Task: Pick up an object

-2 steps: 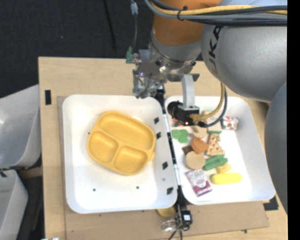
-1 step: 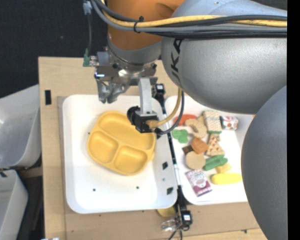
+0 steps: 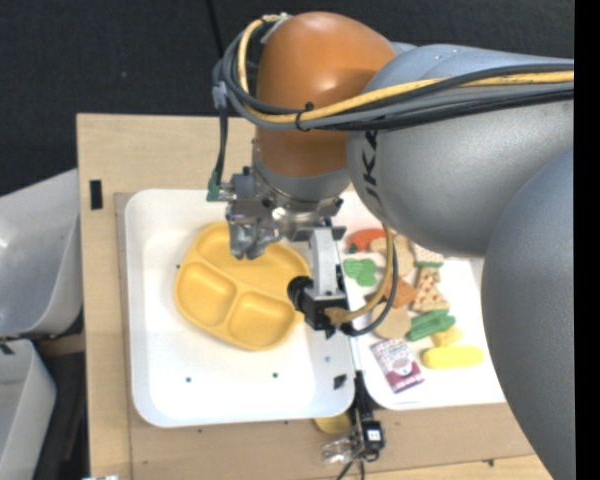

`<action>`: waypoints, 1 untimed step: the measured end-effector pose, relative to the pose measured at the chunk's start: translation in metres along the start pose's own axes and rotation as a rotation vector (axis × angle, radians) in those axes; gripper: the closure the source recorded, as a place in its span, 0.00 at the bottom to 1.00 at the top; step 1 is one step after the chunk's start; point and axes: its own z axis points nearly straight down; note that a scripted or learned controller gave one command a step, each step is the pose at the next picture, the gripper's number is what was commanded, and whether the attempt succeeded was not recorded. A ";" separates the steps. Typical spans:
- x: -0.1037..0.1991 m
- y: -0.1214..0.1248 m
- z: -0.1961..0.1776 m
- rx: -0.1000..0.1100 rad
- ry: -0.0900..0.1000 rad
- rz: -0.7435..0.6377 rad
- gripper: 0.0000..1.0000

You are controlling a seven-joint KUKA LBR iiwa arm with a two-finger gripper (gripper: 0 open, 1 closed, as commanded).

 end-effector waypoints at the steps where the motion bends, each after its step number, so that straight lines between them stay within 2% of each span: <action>1: 0.009 -0.045 0.075 0.000 0.002 -0.002 1.00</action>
